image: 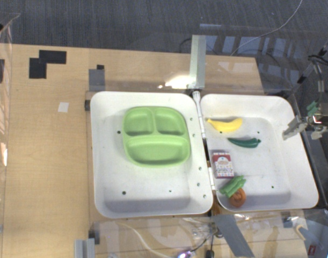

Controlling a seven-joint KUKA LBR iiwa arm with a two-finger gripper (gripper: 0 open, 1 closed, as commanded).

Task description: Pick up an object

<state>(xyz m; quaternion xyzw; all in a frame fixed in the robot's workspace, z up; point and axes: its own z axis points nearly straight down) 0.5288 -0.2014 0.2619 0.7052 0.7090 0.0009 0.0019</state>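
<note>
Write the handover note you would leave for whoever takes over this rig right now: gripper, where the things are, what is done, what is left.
Gripper: at the right rim of the right bin, holding nothing visible; whether its fingers are open or shut cannot be told.
Right bin: banana at the back, dark green pepper just in front of it, small red card box by the divider, carrot in the front corner.
Left bin: a green divided plate.
Done: nothing lifted yet.
Left: choose one object, probably the pepper as it is nearest, grasp it and lift.
</note>
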